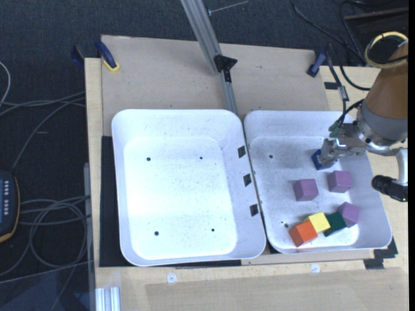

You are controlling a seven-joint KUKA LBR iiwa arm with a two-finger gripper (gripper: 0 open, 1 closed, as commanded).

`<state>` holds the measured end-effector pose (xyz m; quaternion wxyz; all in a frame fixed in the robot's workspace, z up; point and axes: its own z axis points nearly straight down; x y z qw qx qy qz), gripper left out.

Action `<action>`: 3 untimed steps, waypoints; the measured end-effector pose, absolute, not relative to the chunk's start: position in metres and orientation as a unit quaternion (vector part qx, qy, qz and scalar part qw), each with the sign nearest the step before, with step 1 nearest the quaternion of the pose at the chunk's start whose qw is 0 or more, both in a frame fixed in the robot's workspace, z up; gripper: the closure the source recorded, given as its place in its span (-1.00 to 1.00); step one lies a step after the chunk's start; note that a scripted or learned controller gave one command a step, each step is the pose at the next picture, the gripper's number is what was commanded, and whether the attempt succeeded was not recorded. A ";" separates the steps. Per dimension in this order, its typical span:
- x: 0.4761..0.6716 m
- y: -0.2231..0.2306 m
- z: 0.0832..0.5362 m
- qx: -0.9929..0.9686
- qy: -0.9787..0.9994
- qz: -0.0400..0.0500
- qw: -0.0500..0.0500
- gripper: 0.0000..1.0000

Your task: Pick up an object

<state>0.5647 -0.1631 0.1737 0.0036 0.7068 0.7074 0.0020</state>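
Right bin (272,173), blue block (321,159) under claw (331,153)

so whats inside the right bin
The right bin holds three purple blocks, plus orange, yellow and green blocks clustered near its front. A blue block sits under the gripper, partly covered.

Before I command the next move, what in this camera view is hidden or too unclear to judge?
- Gripper: the wrist above covers it, so whether it grips anything is hidden.
- Blue block: partly covered by the gripper; its full shape and contact are unclear.
- Green block: partly hidden behind the yellow block.
- Arm: cut off by the right edge.
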 end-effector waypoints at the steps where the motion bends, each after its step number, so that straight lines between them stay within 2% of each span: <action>1: 0.563 -0.165 0.218 0.707 0.708 0.002 0.003 1.00; 2: 0.564 -0.164 0.284 0.706 0.708 0.003 0.004 1.00; 3: 0.564 -0.110 0.287 0.705 0.710 0.001 0.000 1.00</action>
